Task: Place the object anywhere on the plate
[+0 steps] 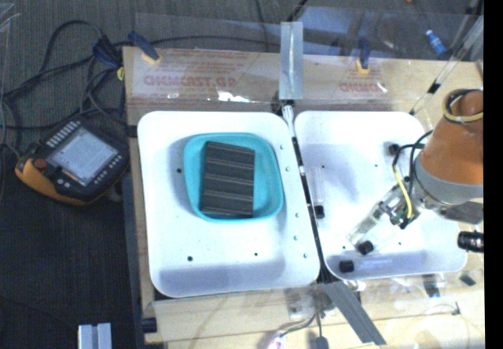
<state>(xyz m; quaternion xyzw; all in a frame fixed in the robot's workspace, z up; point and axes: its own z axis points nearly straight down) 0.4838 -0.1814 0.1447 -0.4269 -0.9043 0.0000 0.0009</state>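
A dark grey ridged rectangular block lies flat on the light blue plate in the middle of the left bin. It sits fully within the plate's rim, its long side running front to back. My gripper is low over the front part of the right bin, pointing down and to the left, far from the plate and the block. The grey arm with its orange band comes in from the right.
A raised divider separates the two bins. Small black knobs sit on the right bin's floor near my gripper. A handheld pendant with cables lies on the floor to the left of the bench.
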